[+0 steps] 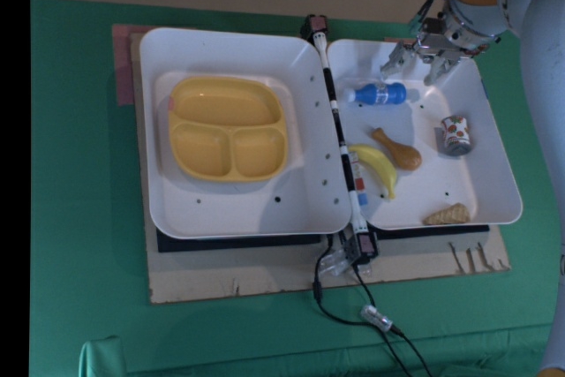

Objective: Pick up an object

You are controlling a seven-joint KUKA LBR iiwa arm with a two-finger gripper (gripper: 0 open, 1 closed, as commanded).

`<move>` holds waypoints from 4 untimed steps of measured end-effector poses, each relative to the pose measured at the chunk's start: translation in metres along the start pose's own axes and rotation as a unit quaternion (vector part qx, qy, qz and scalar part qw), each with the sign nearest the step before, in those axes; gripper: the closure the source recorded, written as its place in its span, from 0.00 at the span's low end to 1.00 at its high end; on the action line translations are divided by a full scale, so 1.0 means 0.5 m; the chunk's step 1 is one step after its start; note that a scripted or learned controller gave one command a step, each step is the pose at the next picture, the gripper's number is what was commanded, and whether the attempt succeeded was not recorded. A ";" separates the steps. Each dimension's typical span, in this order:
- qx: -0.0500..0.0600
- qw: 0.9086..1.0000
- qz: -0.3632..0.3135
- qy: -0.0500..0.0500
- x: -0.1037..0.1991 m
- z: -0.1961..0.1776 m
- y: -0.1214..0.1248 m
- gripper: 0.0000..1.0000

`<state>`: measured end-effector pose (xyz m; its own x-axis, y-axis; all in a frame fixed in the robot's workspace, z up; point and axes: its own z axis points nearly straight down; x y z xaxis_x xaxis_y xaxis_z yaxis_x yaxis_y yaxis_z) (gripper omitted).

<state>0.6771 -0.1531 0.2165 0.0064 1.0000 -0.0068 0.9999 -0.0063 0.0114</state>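
Two shallow white plastic bins sit side by side on the bench, and the left bin (177,216) carries a yellow plastic divided tray (228,128) with three compartments, lying flat near its middle. Over in the right bin (490,190) there is plenty on offer: a small blue plastic bottle with a white cap (380,94) lies on its side toward the far end, a yellow banana (379,167) curves along the near-left part beside the divider, a brown toy chicken drumstick (397,149) rests just beside the banana, a small printed tin can (455,135) lies tipped near the right wall, and a tan waffle cone (448,214) sits in the near corner. The grey two-finger gripper (413,64) hangs over the far end of the right bin, just above and to the right of the blue bottle, its fingers (393,60) spread wide apart, nothing between them and touching nothing.
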 end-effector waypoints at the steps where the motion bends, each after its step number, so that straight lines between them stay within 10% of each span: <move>1: 0.002 1.000 -0.001 -0.001 0.069 0.060 0.019 0.00; 2: -0.005 1.000 0.000 -0.003 0.067 0.022 0.026 1.00; 3: -0.004 1.000 0.001 -0.004 0.064 0.022 0.025 0.00; 4: -0.001 1.000 -0.001 -0.001 0.105 0.058 -0.021 0.00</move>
<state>0.6671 -0.1010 0.1871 0.0045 1.0000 -0.0082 0.9999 -0.0044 0.0138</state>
